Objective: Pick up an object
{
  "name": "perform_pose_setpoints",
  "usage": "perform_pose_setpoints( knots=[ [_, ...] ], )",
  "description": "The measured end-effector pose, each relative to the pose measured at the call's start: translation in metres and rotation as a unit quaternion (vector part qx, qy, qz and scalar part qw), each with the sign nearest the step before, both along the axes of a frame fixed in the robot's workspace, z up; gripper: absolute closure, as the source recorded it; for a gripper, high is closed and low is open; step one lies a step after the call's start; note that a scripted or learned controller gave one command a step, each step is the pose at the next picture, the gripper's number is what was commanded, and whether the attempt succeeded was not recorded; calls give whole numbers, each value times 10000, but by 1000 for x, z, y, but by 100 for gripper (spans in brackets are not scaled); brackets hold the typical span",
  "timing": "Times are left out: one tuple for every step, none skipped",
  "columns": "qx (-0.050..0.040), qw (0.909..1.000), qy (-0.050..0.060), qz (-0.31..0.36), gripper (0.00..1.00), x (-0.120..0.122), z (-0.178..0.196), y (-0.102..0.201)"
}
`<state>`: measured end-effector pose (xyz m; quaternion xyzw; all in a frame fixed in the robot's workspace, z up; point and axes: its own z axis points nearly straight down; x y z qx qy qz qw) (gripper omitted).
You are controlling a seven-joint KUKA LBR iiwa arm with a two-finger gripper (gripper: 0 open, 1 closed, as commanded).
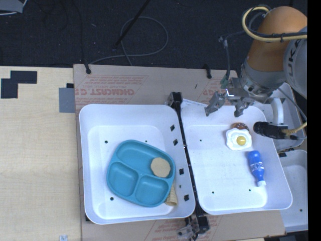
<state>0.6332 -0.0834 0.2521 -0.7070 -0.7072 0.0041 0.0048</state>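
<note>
Gripper hung spread and empty as I lined it up above the fried egg just below

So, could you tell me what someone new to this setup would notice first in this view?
Probably the bright blue three-compartment plastic tray in the left white bin, with a round tan biscuit in one compartment. Next, in the right white bin, a toy fried egg lies near the far right corner and a small blue bottle just in front of it. The arm's tool hovers over that bin's far edge.
</note>
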Motion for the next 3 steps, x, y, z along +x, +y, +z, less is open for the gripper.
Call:
perform_pose_setpoints(
  knots=[
    [-6,10000,-58,7,0,2,6,0],
    [-1,10000,-16,1,0,2,-58,-2],
    [-2,10000,-20,-5,0,8,-118,-4]
  ],
)
